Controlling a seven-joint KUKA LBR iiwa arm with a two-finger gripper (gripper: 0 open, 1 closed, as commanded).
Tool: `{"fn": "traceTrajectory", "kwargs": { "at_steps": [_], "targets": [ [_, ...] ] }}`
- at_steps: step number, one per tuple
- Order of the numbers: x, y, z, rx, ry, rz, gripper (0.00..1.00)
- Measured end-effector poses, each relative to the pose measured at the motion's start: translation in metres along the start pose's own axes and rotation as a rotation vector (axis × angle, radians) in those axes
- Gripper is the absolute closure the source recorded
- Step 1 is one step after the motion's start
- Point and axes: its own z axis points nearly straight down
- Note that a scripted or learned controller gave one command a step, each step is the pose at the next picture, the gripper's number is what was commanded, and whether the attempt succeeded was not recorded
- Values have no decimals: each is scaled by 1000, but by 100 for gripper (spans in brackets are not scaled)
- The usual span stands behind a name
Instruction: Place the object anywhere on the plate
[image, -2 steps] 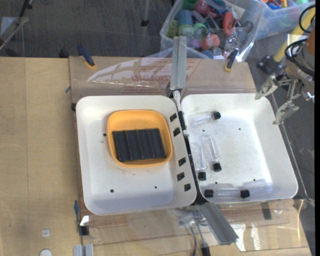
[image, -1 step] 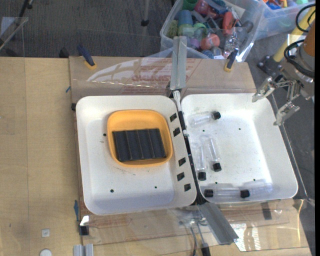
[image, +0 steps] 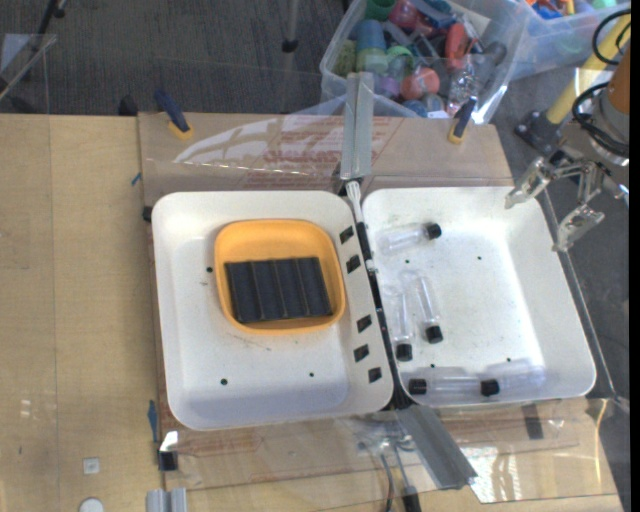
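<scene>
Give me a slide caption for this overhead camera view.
Gripper open at right bin's far corner; clear tubes lie inside; dark ridged block already on orange plate.

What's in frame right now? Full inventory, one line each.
plate: 1, orange, in the left bin
ridged block: 1, dark grey, lying on the plate
clear tubes: about 5, transparent with black caps, scattered in the right bin
left bin: 1, white, left half of the bench
right bin: 1, white, right half of the bench
storage tub: 1, clear, filled with coloured items, behind the bins
clamps: 2, orange and blue, at the back edge of the bench
gripper: 1, metallic, above the right bin's far right corner, fingers spread and holding nothing
</scene>
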Motion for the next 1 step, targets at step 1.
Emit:
{"fn": "traceTrajectory", "kwargs": {
  "at_steps": [1],
  "targets": [
    [1,-2,-2,1,-1,-112,0]
  ]
}}
